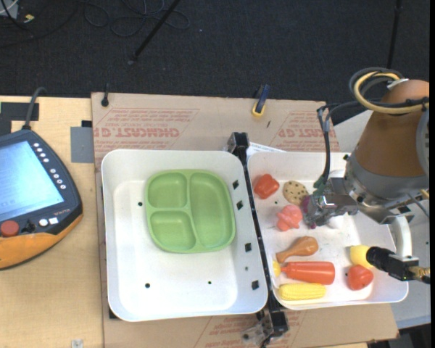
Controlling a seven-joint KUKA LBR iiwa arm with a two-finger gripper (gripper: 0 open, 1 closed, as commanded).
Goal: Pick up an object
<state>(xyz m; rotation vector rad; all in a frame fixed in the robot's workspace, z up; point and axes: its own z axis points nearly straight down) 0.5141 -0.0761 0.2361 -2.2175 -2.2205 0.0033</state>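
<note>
On the surface, in the right bin [391, 232], the gripper [313, 212] is hovering with a pink toy [289, 217] lying just beside it at 9 o'clock; whether the jaws are spread I cannot tell.

End effector [313, 210] fingers too dark to tell – arm hides right bin [326, 299] far corner.

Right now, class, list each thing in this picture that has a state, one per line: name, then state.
Gripper: low in the right bin, beside the pink toy; grip unclear.
Green divided plate: flat in the left bin, compartments bare.
Toy drumstick: lying on its side.
Toy carrot: lying flat.
Toy corn: lying flat.
Tablet screen: lit.
</note>
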